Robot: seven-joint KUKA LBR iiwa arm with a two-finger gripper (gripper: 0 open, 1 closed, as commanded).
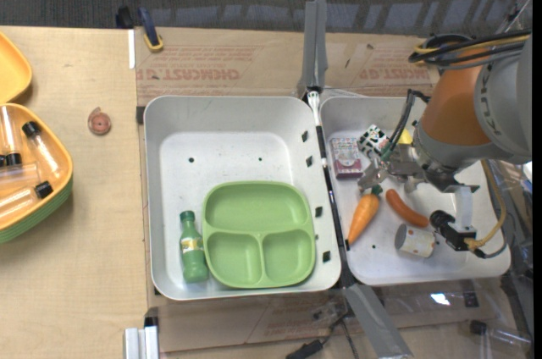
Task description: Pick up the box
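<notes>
The box is small and pinkish-purple with a pale label. It lies flat near the left wall of the right bin. My gripper hangs low in that bin, just right of the box's near corner and right above the top of an orange carrot. I see nothing held in it. The grey arm with its orange band comes in from the right and hides part of the bin floor behind it.
The right bin also holds a black, white and green toy, a red-orange sausage and a white cup. In the left bin are a green divided plate and a green bottle. Yellow trays sit far left.
</notes>
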